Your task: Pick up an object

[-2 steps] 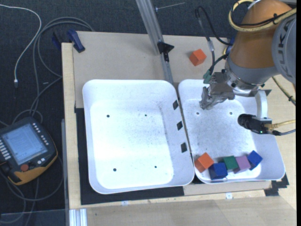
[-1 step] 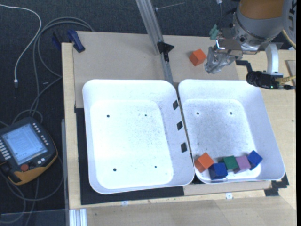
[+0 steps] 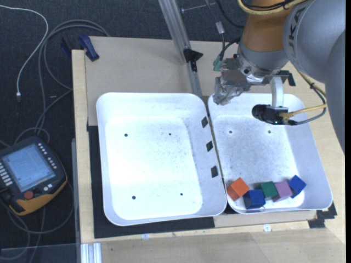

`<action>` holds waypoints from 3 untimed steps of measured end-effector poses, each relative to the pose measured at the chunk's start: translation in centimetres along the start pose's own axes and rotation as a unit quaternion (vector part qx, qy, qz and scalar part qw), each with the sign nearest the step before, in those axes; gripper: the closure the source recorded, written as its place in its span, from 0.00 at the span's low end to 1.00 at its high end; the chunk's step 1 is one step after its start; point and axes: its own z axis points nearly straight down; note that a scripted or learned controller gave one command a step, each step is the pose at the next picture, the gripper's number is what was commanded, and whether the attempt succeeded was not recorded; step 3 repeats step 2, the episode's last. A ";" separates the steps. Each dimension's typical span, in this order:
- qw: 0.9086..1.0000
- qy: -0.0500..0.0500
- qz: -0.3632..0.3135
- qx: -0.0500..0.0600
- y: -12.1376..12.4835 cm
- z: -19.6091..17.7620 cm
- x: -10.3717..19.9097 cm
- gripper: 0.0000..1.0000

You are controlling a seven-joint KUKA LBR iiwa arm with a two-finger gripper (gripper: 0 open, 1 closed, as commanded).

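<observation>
Looking down at a slant, you get a tan bench top (image 3: pixel 137 64) carrying two shallow white bins side by side on a black mat (image 3: pixel 153 223). Left bin (image 3: pixel 109 147) has a speckled floor with a few dark dots. Right bin (image 3: pixel 307 141) holds five small blocks bunched along its near edge: orange block (image 3: pixel 238 187), dark blue block (image 3: pixel 254 198), green block (image 3: pixel 269 189), purple block (image 3: pixel 283 189), blue block (image 3: pixel 296 184). Orange and dark blue touch, the rest sit in a tight row, all well apart from the arm. Three black tabs (image 3: pixel 209 146) line the seam between the bins. The arm (image 3: pixel 296 26) comes in from your right, grey with an orange band, and its gripper (image 3: pixel 224 96) hangs over the far left corner of the right bin, near the rim. You cannot tell whether the jaws are apart or together; nothing is seen between them. A black fitting (image 3: pixel 269 114) with a yellow cable juts from the wrist over the bin. A grey metal post (image 3: pixel 175 32) slants up from behind the bins. A blue clamp (image 3: pixel 88 47) sits at the bench's far left corner. Dark carpet floor (image 3: pixel 33 92) surrounds the bench, with loose cables (image 3: pixel 33 37) and a teach pendant (image 3: pixel 30 174) with an orange base lying at your left.
</observation>
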 end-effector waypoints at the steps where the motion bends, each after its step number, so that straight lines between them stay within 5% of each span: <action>1: 1.000 0.001 -0.002 -0.010 2.7 -7.0 5.1 1.00; 2: 1.000 -0.001 0.000 0.000 4.4 2.0 6.7 1.00; 3: 1.000 -0.001 0.000 0.000 4.4 2.0 6.7 1.00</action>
